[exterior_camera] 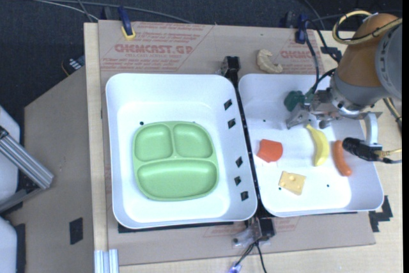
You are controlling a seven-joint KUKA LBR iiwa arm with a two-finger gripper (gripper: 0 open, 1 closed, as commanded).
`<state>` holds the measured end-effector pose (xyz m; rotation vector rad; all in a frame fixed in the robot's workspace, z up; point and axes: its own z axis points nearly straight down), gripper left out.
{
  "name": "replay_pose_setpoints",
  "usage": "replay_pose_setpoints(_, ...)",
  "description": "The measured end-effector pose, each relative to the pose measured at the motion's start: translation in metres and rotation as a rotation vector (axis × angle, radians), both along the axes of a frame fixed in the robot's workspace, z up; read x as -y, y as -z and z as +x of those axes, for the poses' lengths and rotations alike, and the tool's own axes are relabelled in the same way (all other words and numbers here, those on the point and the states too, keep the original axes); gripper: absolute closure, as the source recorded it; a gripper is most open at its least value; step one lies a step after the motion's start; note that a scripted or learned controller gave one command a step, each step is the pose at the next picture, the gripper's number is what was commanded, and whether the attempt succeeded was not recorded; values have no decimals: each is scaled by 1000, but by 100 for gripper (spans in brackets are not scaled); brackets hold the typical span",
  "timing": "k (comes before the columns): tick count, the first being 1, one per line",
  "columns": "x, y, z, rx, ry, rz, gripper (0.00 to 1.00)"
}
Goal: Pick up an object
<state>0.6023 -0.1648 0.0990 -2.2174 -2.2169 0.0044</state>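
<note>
One claw (309,117) low over right bin (268,198), touching banana (319,144).

I read red print "CHEMCAST GP" on the brown protective sheet (167,48) behind the left white bin (118,137), with smaller lines beneath it too blurred to read. More red lettering behind the right bin (268,89) is unreadable.

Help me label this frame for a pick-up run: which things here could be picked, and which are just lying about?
For the job:
- claw
- banana
- red piece
- cheese wedge
- orange carrot
- dark green item

Lying about:
- green divided plate
- beige scrap outside the bins
</note>
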Motion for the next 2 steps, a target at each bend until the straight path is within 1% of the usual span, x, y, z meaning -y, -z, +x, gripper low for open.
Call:
replay_pose_setpoints(1, 0, -15, 2, 8, 0, -1, 100)
replay_pose_setpoints(2, -1, -61, -2, 12, -1, -3, 100)
